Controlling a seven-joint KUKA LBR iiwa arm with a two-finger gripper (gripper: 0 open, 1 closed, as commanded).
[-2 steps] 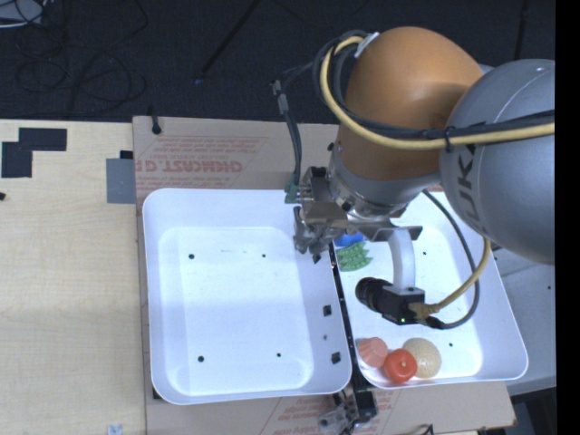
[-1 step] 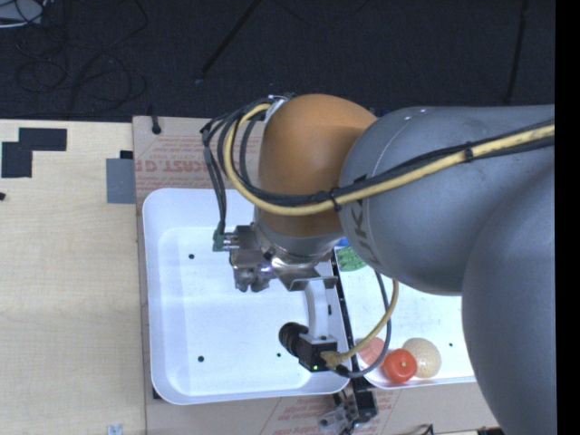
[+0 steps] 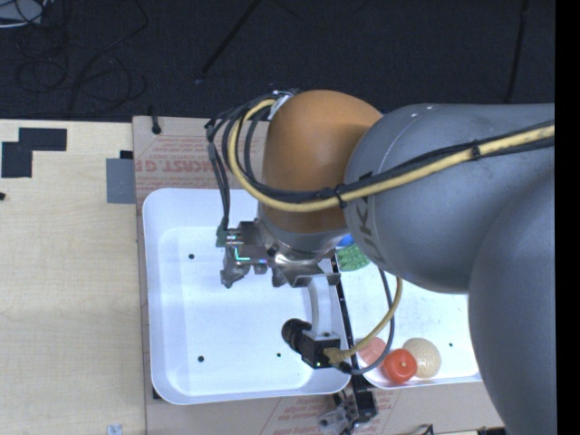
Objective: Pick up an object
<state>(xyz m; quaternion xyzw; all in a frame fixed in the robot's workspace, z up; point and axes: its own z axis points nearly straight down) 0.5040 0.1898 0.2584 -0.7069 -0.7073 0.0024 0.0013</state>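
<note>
While gripper (image 3: 237, 263) hangs over left bin (image 3: 156, 243), nothing seen in its grasp; clenched or released, can't tell. Candidates lie in right bin (image 3: 430, 315): orange ball (image 3: 400, 366), cream ball (image 3: 426, 355) just beside, green item (image 3: 352, 260) by arm (image 3: 435, 198). Pick not yet done, looks to me.

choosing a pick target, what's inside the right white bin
Inside the right white bin: an orange-red ball, a cream ball, a green item. The grey arm covers the rest.

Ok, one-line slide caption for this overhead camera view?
Arm's gripper poised over the left bin, while an orange ball and a cream ball lie in the right bin.
</note>
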